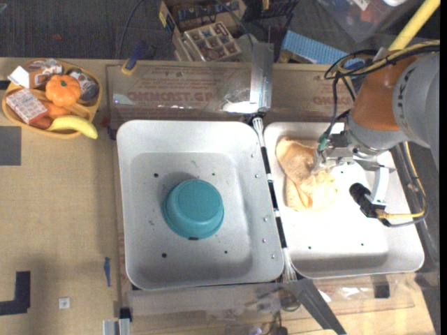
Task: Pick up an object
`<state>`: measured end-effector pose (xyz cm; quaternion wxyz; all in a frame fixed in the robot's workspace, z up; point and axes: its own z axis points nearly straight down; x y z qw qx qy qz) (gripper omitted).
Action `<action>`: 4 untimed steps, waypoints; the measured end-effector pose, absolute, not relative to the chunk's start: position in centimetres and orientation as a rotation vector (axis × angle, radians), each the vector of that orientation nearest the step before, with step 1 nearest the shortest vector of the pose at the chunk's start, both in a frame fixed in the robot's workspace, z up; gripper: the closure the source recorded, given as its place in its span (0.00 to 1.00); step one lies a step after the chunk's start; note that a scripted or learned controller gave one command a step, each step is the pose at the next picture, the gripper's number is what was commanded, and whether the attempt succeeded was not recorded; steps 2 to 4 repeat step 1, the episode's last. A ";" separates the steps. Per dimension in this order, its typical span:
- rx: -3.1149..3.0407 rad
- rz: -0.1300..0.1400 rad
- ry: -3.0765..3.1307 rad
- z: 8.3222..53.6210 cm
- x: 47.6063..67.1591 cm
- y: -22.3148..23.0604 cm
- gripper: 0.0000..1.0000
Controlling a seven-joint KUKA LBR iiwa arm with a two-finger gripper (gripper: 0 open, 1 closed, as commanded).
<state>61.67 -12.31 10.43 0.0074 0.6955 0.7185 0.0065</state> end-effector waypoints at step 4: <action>1.858 0.000 2.530 18.6 66.7 -7.7 1.00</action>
